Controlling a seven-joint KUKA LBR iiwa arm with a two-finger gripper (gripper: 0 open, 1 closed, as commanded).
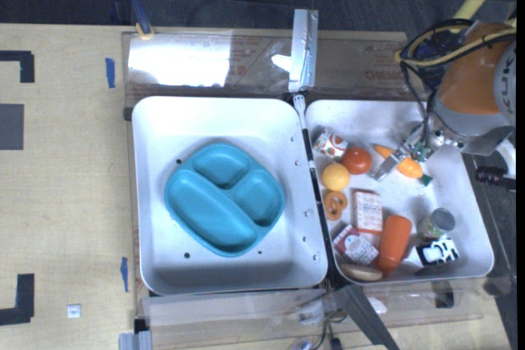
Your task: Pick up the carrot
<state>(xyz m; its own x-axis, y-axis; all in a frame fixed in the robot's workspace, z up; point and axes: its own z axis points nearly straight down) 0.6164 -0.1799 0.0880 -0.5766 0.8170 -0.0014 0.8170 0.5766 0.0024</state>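
Reaching in from the right, the arm (476, 86) hung over the right bin (480, 213), gripper (399, 160) down on the small carrot (408, 168) near the tomato (357, 159), grip impossible to tell, blue tray (223, 197) in the left bin (156, 176)

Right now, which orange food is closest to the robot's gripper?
The small carrot, lying right at the gripper in the right bin. The orange sausage lies farther down, and the round orange fruit sits over by the divider.
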